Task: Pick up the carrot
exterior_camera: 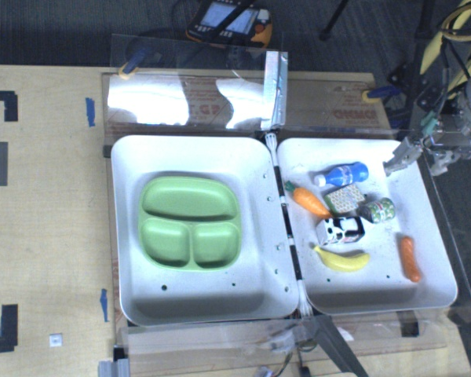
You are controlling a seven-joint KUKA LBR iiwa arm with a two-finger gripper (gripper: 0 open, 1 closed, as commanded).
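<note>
two white bins side by side. left bin (133, 289) holds a green divided tray (191, 220). right bin (436, 289): carrot (308, 201) near its left wall, tilted, green top toward the divider. blue bottle (341, 174) just above it, a mesh-patterned packet (344, 199) beside the carrot, a dark green round thing (379, 210) to its right, a black-and-white cow toy (344, 229) below, banana (342, 260) under that, an orange sausage-like piece (409, 258) toward the right wall. my gripper (400, 157) sits at the right bin's upper right corner, well apart from the carrot, nothing in it.
</note>
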